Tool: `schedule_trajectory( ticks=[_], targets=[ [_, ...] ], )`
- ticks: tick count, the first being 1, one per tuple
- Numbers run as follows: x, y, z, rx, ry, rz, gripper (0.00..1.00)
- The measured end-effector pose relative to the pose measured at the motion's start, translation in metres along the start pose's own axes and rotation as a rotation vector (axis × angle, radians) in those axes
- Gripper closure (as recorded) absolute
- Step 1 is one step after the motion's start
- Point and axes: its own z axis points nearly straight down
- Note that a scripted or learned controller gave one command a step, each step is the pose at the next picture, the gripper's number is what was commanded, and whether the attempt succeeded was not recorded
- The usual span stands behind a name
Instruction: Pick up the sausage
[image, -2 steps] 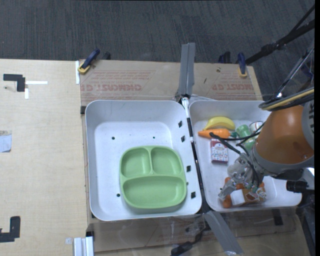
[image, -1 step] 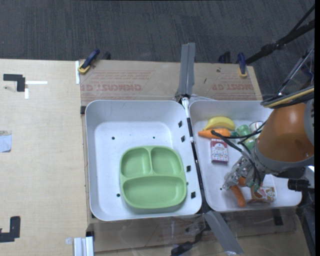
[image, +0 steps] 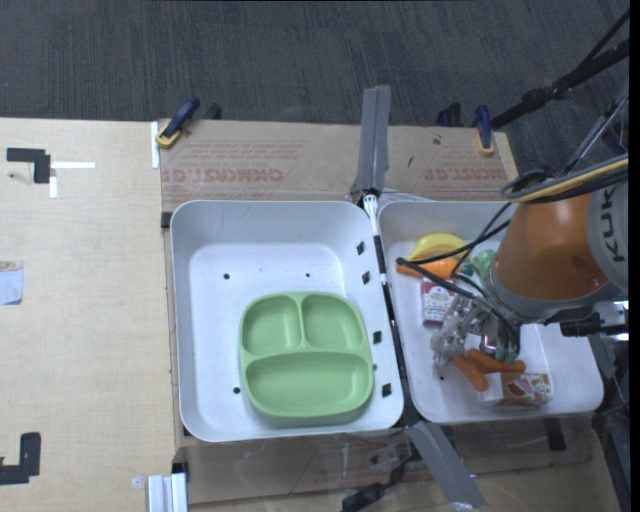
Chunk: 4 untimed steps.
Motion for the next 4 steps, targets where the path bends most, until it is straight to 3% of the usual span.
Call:
schedule_trajectory(
  ticks=[1, 2, 3, 4],
  targets=[
    [0.0, 0.0, 0.0, 0.0, 0.0, 0.0, 0.0],
    [-0.042, -0.006, -0.026, 0.0, 0.0, 0.15, 0.0],
    [0.018, -0.021, 0.001, 0.001, 0.003, 0.105, 0.0],
    [0.017, -0.021, -0.008, -0.001, 0.002, 0.11, 1.0]
  ],
)
